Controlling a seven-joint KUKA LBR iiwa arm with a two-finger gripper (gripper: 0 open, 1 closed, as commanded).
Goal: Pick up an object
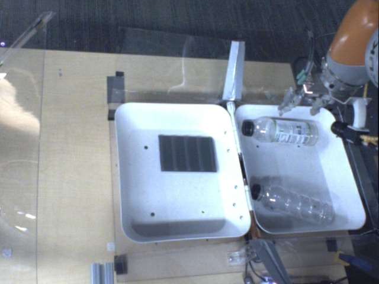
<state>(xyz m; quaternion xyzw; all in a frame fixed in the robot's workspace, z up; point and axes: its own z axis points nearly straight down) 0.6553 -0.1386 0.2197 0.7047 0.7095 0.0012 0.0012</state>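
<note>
Our jaws, spread and holding nothing, hover over the far rim of the right bin (pixel 349 176), just beyond the labelled bottle (pixel 283 130). That bottle lies on its side near the far wall; a clear bottle (pixel 294 202) lies nearer us. We judge it best to descend centred across the labelled bottle's width, clear of the wall.

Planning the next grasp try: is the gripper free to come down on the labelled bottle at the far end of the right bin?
Probably yes. The gripper hangs over the right bin's far rim, just beyond the labelled bottle, which lies on its side with nothing over it. The clear bottle lies apart, toward the near end.
</note>
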